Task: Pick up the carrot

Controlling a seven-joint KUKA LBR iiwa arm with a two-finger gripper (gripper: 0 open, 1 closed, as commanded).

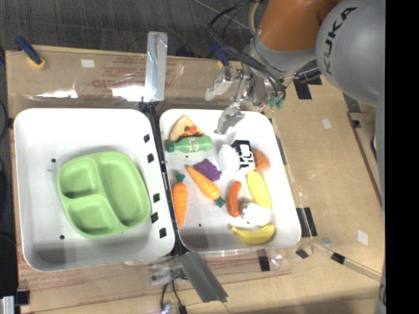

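Left of the right bin [280, 175] sits the other white bin [26, 175], holding a green divided plate [103, 191]. Inside the right bin, one carrot [179, 203] lies along its left wall, a second carrot [203, 182] lies slanted just beside it toward the bin's middle, and a banana [255, 233] curves at its near right corner. My jaws [229, 118] hang over the right bin's far edge, holding nothing; how wide they stand, I cannot tell.

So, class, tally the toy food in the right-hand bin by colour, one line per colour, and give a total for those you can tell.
Orange: 3, carrots
Yellow: 2, banana, corn-like piece
Green: 1, bottle
Purple: 1, grapes
Mixed: 1, pizza slice
Total: 8
The white pieces are too unclear to count.
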